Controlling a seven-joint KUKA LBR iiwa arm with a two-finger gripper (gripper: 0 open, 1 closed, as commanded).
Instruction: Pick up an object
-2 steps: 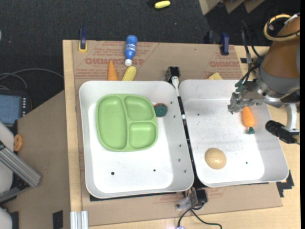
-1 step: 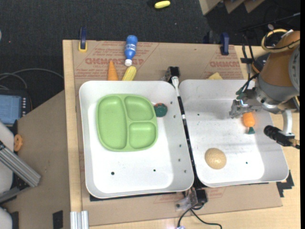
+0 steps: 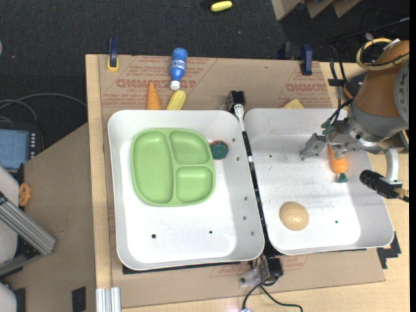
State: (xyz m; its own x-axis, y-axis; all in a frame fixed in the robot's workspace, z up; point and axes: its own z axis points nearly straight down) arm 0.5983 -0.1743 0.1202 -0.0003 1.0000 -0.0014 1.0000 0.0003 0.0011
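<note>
In the right bin [image 3: 364,236] a small orange carrot toy [image 3: 338,162] with a green tip lies near the far right side. My gripper [image 3: 327,145] hangs right over the carrot's upper end, reaching in from the right. A beige egg-shaped object [image 3: 294,215] rests nearer the front of the same bin. The left bin [image 3: 188,242] holds a green divided plate [image 3: 173,166], and a small teal ball [image 3: 220,149] sits at its right edge.
Behind the left bin, on the cardboard, lie a blue-and-white bottle [image 3: 177,67], an orange carrot-like piece [image 3: 153,97] and a yellow piece [image 3: 176,99]. A black clamp [image 3: 236,100] sits at the bins' shared far corner. Cables run at the far right.
</note>
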